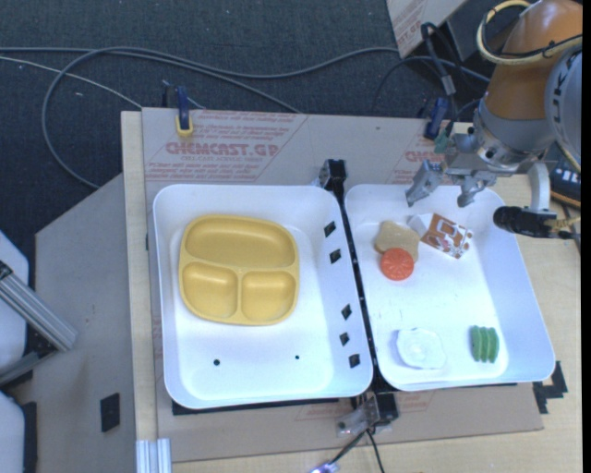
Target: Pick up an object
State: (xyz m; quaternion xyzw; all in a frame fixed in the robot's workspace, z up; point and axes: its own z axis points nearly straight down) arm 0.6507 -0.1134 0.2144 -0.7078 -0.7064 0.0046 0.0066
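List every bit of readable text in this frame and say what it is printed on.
"CHEMCAST GP": large red letters on the brown protective sheet behind the left bin.
Smaller red lines under it: too small to read.
Red print on the same sheet behind the right bin: blurred, unreadable.
Cardboard box at the top edge: printing too blurred.
Small red-and-white packet: pattern, no legible words.

bare floor of right bin (517,277) between red disc (398,264) and green piece (484,343)

The arm (545,65), at two o'clock in the camera view, has a glossy orange band above a pale grey wrist ring. A yellowish cable loops over the orange shell. Below sits the tool (446,189), silvery metal with two slim grey fingers (420,187).
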